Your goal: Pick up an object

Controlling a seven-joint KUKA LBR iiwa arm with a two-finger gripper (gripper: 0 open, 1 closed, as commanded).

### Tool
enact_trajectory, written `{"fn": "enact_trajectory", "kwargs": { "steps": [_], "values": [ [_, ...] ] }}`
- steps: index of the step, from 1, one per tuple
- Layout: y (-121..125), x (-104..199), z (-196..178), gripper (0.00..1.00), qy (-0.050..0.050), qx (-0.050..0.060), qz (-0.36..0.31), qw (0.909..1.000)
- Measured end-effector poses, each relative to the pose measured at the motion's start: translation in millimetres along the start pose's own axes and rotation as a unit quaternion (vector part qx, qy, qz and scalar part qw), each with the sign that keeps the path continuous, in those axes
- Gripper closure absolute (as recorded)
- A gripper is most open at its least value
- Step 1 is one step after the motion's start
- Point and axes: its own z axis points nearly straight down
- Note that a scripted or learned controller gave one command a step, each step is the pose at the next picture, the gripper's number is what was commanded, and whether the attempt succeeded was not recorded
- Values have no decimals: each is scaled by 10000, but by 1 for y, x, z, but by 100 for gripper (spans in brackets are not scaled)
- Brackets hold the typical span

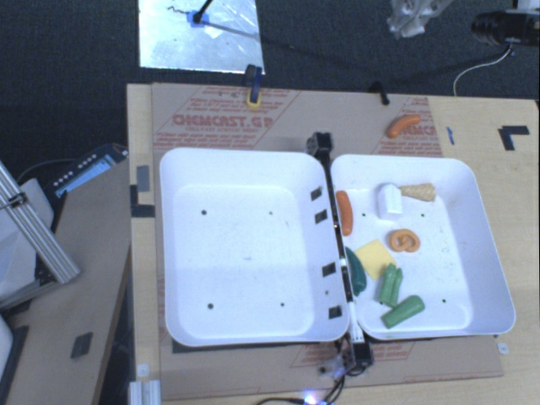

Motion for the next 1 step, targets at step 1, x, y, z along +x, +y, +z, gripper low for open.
{"fn": "enact_trajectory", "kwargs": {
  "steps": [1],
  "values": [
    [-26,11,180,100,2,81,2,10000]
  ]
}}
